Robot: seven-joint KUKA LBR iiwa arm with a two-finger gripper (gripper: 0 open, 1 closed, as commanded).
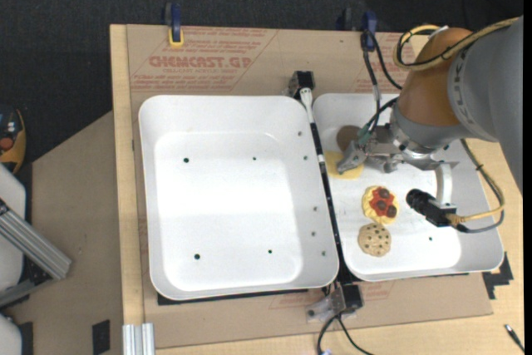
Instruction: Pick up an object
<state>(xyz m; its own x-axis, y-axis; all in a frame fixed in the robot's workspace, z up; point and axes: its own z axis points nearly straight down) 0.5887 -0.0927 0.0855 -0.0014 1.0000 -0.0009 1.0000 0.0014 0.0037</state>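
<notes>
Gripper [359, 152] seen low in right bin [474, 253], directly over yellow piece [347, 166]; brown item [347, 135] just behind. Finger state can't be told; nothing seen held.

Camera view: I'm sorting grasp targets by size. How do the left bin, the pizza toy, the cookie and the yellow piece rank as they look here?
1. Left bin, by far the largest.
2. Pizza toy and cookie look about alike; I won't rank them.
3. Yellow piece is partly hidden by the gripper, so its size is unsure.
</notes>
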